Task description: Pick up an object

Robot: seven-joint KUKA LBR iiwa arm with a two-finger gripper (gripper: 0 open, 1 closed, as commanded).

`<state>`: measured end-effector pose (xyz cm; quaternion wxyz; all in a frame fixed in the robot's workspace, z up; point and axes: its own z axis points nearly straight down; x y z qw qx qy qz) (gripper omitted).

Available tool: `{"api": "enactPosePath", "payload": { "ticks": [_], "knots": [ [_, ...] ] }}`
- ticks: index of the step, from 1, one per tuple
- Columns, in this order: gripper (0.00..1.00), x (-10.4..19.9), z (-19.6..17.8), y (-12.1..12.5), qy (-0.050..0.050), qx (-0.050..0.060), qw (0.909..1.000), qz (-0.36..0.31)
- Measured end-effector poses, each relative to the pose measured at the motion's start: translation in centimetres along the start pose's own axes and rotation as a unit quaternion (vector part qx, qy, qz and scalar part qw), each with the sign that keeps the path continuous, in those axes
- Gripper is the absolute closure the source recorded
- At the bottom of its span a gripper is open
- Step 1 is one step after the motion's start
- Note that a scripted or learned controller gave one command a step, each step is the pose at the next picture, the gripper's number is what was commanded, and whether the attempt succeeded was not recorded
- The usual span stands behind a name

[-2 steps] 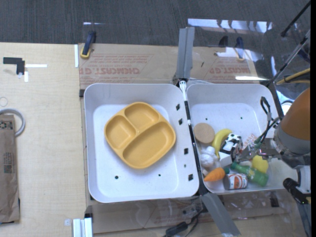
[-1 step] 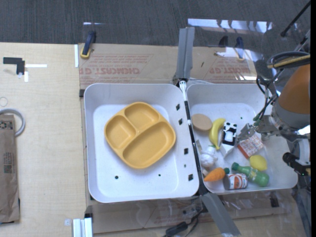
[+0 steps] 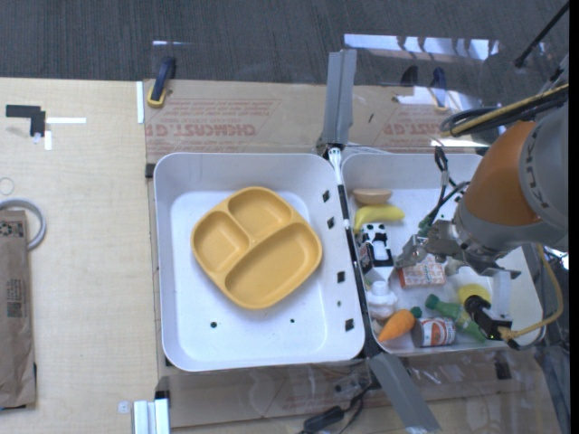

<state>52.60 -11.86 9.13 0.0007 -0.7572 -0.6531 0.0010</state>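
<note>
Looking down on the surface (image 3: 72, 152), you see the arm (image 3: 516, 188) reaching in from the right, with its orange band above the wrist, and the gripper (image 3: 418, 251) lowered into the right bin (image 3: 412, 172). Whether the gripper is released or clenched cannot be told from this view, because the wrist body and cables cover much of it. Note the small box with a red and white label (image 3: 422, 275) lying just below the gripper, close enough that contact cannot be ruled out or confirmed. Left of the gripper you find a black and white toy (image 3: 376, 239), and above that a yellow banana (image 3: 379, 215) and a tan bun-shaped item (image 3: 372, 195). Below and left of the gripper lie a white piece (image 3: 380, 293) and an orange carrot (image 3: 395, 325). Directly below, past the box, sit a can with a red label (image 3: 435, 333) and a green item (image 3: 457, 316). Well apart to the gripper's left, the left bin (image 3: 181, 333) holds a yellow divided plate (image 3: 257, 247). Farther left on the surface rests a brown paper bag (image 3: 15, 306).
</note>
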Motion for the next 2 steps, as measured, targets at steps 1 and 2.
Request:
{"api": "enactPosePath", "payload": {
  "ticks": [1, 2],
  "knots": [
    [1.0, -0.1, -0.8, 0.0, 0.0, 0.001, 1.0, 0.0],
    [1.0, 5.7, -10.0, -3.2, 0.0, 0.0, 0.9905, -0.138]
  ]
}}
